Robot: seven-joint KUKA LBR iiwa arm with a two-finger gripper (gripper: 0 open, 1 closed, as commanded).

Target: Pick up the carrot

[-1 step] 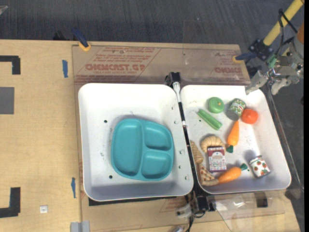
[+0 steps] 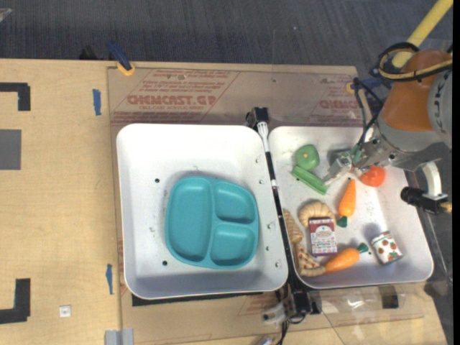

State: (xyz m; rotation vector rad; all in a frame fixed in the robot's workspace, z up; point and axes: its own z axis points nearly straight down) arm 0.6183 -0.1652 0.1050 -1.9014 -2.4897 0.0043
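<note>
writing: "CHEMCAST" printed in red on the brown cardboard sheet (image 2: 180, 92) | claw (image 2: 350, 161): metal, in the right white plastic bin (image 2: 410, 264), whether spread or pressed together cannot be told | orange tapered carrot (image 2: 347, 198): just below the claw, apart | second orange carrot (image 2: 341, 259): farther below, beside the red-labelled small box (image 2: 322, 236)

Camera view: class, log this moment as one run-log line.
task: pick up carrot | gripper: over right bin | carrots: lying in bin, not held | left bin: teal tray
</note>
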